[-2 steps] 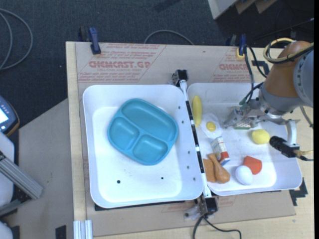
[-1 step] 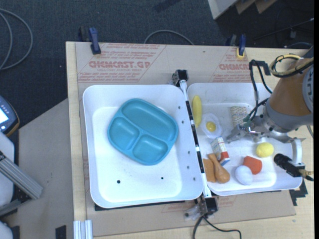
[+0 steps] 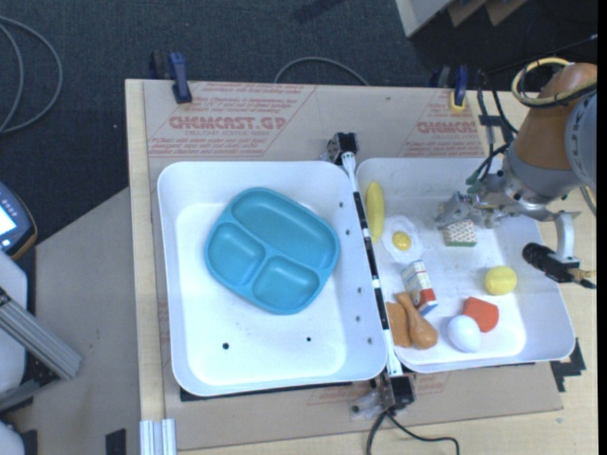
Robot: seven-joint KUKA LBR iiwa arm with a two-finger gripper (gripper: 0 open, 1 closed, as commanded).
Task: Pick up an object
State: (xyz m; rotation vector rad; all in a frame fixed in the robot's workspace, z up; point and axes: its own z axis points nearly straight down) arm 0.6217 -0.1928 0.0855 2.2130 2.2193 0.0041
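Note:
My gripper (image 3: 464,212) is low over the back of the right bin (image 3: 545,349), with the arm reaching in from the right. Just under and in front of it lies a small tan and green waffle-like piece (image 3: 461,234); I cannot tell whether they touch. Other objects in this bin are a yellow banana (image 3: 375,207), a fried egg (image 3: 401,240), a small red and white bottle (image 3: 418,282), a brown drumstick (image 3: 413,322), a white egg (image 3: 464,334), an orange-red piece (image 3: 484,313) and a yellow lemon (image 3: 500,280).
The left bin (image 3: 190,349) holds a blue divided plate (image 3: 272,250). A black divider rail (image 3: 365,263) runs between the bins. The orange-banded wrist (image 3: 550,121) and black cables (image 3: 555,259) hang over the right bin's right side.

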